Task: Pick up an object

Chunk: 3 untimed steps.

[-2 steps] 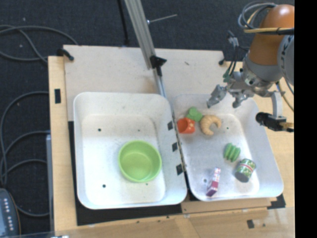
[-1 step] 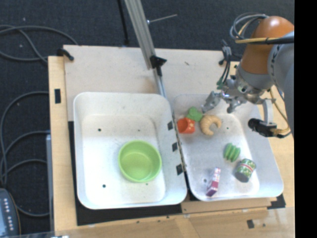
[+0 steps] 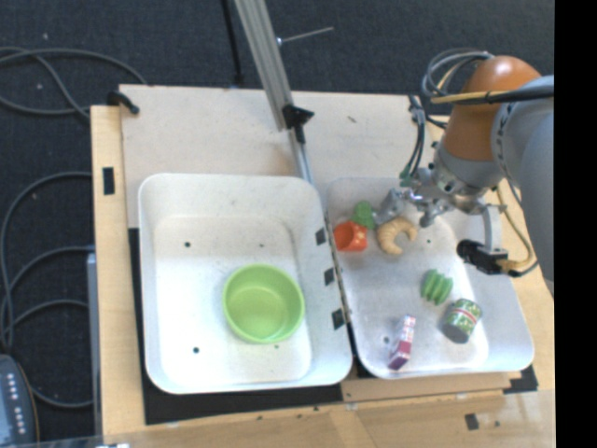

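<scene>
Camera view: the claw (image 3: 415,205) is seen low over the far part of the right bin (image 3: 504,343).
Claw: whether it is apart or together cannot be told.
Thing to pick: the tan croissant (image 3: 397,235) is found just near and left of the claw (curved, lying across).
In the way: an orange and green toy (image 3: 353,231) is set just left.
Others: green ridged piece (image 3: 436,286), small can (image 3: 461,319), pink pack (image 3: 402,342).
Left bin (image 3: 168,203): a green bowl (image 3: 264,303) is kept there.
</scene>
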### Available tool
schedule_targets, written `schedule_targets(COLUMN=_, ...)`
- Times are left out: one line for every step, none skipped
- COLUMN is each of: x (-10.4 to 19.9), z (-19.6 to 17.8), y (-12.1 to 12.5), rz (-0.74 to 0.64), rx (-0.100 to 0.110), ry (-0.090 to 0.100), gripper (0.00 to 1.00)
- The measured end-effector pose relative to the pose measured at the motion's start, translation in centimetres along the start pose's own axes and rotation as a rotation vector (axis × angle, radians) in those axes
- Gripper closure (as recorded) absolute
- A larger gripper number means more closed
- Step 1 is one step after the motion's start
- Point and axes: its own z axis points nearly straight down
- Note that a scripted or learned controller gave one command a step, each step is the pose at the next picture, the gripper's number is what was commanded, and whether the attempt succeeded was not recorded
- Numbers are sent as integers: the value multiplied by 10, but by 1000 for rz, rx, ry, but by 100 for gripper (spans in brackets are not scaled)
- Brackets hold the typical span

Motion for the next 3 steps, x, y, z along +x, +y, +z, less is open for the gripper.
schedule_targets(x=-1, z=-15, y=2, rz=1, rx=-8, ry=0, gripper=100)
schedule_targets(x=2, z=-78, y=-1, rz=-5, rx=-11, ry=2, gripper=100)
schedule_targets(x=-3, z=-136, y=10, rz=-4, rx=-12, ry=1, gripper=100)
